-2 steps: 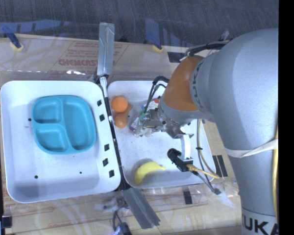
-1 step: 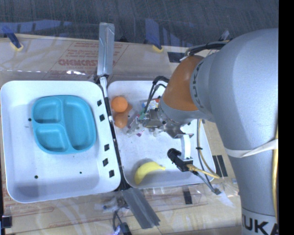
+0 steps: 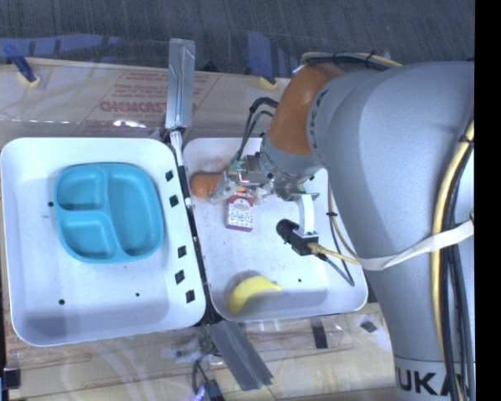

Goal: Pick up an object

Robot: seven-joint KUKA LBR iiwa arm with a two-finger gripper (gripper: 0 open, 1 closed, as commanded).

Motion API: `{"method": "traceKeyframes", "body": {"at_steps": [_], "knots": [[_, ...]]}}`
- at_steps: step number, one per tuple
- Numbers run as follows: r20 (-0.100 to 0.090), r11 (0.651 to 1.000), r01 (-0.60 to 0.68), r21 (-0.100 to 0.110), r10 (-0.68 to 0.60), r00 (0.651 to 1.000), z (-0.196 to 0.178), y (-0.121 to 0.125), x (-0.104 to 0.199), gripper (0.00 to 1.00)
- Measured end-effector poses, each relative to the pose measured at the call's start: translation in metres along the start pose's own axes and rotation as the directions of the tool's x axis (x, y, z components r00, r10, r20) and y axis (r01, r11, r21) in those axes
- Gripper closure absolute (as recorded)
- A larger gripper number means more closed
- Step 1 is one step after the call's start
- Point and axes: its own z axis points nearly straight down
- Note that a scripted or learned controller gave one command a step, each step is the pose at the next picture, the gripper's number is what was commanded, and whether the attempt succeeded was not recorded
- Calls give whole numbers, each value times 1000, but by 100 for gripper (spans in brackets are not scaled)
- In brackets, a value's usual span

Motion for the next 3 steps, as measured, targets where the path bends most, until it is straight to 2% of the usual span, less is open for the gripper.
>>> {"method": "traceKeyframes", "body": {"at_steps": [1, 2, 3], "knots": [[0, 1000, 9, 4, -9, 1000, -10, 0, 1, 100], [0, 1000, 16, 6, -16, 1000, -19, 0, 2, 100], [2, 972, 236, -4, -236, 972, -118, 3, -4, 100]]}}
